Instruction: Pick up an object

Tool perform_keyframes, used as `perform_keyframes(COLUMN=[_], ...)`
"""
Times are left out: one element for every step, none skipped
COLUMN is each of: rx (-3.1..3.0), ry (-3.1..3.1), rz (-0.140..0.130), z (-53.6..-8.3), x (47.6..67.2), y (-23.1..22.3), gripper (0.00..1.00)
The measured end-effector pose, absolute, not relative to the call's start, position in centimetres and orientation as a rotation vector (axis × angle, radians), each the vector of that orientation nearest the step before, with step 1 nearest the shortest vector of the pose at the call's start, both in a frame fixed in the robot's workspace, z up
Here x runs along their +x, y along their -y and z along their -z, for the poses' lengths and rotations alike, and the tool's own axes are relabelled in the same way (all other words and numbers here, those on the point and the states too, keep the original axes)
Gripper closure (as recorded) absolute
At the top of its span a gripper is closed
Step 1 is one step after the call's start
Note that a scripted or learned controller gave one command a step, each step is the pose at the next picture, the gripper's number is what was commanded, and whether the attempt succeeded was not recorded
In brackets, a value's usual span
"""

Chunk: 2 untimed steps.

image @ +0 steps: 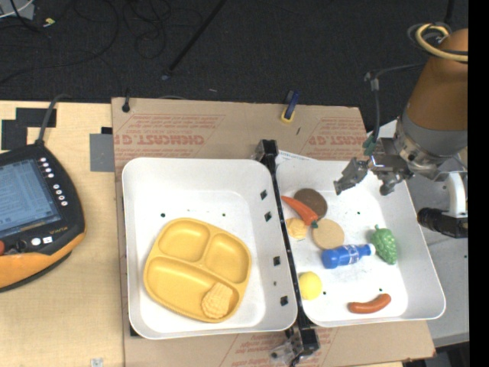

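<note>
My gripper (368, 179) hangs over the back of the right bin (428, 281) with its fingers spread open and nothing between them. Below and left of it lie a brown patty (313, 199), an orange carrot (299, 209) and a tan round cookie (329, 234). Further toward the front are a blue bottle (345, 256), a green bunch of grapes (386, 244), a yellow lemon (309, 285) and a red sausage (370, 305). A small pale piece (296, 230) sits beside the carrot.
The left bin (153, 182) holds a yellow divided plate (200, 267) with a piece of corn (216, 303) in its front compartment. A black divider (279, 235) runs between the bins. A teach pendant (34, 212) lies on the bench at far left.
</note>
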State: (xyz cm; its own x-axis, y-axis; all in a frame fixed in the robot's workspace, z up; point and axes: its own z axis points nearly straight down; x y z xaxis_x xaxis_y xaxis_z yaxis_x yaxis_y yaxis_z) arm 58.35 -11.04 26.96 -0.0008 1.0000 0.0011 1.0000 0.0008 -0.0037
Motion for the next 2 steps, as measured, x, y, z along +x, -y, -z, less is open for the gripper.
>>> perform_keyframes(rx=[-2.217,-2.214], ry=[2.218,2.212], rz=[-0.004,-0.012], z=[-27.9,-20.2], x=[58.3,52.0], y=[11.1,10.7], gripper=[1.00,1.00])
